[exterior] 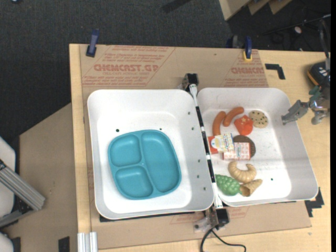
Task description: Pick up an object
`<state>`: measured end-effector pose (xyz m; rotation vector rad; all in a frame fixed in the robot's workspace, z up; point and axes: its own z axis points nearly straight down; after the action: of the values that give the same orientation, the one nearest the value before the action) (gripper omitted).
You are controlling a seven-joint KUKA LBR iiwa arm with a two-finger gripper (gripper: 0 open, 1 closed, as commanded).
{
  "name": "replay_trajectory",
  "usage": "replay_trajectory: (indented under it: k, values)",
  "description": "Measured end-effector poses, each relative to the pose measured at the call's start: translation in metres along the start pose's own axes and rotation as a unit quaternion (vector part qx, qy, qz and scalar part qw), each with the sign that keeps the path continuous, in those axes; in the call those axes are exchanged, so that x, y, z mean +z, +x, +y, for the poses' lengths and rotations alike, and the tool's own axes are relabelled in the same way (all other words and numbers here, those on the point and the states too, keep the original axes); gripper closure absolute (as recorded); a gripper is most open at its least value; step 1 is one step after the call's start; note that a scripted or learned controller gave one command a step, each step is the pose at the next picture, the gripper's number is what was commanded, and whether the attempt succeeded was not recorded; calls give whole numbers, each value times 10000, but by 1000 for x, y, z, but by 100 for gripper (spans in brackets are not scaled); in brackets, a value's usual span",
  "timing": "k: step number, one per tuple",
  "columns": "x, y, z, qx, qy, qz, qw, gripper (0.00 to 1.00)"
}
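Observation:
The right bin (pixel 294 161) holds several toy foods along its left side. Two orange-red sausages (pixel 226 119) lie at the top, with a red piece (pixel 243 125) and a chocolate-chip cookie (pixel 258 118) beside them. Below are a small carton (pixel 222 141), a brown round piece (pixel 248 143), a croissant (pixel 241 170), a green piece (pixel 227 184) and a cone (pixel 252 187). My gripper (pixel 300 111) hovers at the bin's upper right rim, well to the right of the cookie and apart from all the food. Nothing shows in it.
The left bin (pixel 105 109) contains a teal divided plate (pixel 144 163). A black hinge strip (pixel 202 135) runs between the bins. Clamps (pixel 247 50) hold the cardboard bench top at the back. The right half of the right bin is bare white floor.

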<state>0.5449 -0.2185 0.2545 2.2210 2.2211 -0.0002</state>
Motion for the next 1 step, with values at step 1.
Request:
replay_trajectory:
  k: [1]
  values:
    - [105, 41, 67, -31, 16, 17, 10000, 0]
